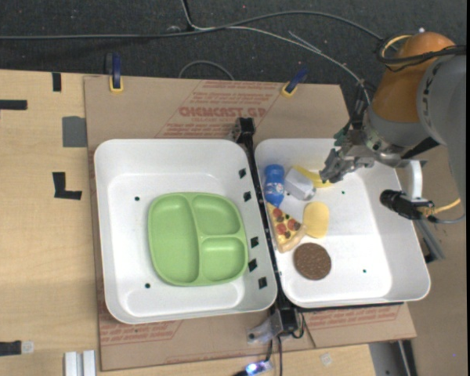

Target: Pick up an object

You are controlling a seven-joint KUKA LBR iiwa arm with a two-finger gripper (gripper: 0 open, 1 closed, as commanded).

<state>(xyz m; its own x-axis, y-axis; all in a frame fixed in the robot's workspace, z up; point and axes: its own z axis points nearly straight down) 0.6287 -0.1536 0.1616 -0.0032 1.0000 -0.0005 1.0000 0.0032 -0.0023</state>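
Red "CHEMCAST GP" print on cardboard sheet (211,108)

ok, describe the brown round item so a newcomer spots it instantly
Look in the right-hand white bin, at the cluster along its left wall. The brown disc lies nearest the bin's front edge, just below the pizza slice. It is the only dark, flat, round item there.

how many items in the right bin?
6, all in its left half: blue bottle, grey block, yellow piece under the gripper, pizza slice, pale yellow oval, brown cookie. More could hide beneath.
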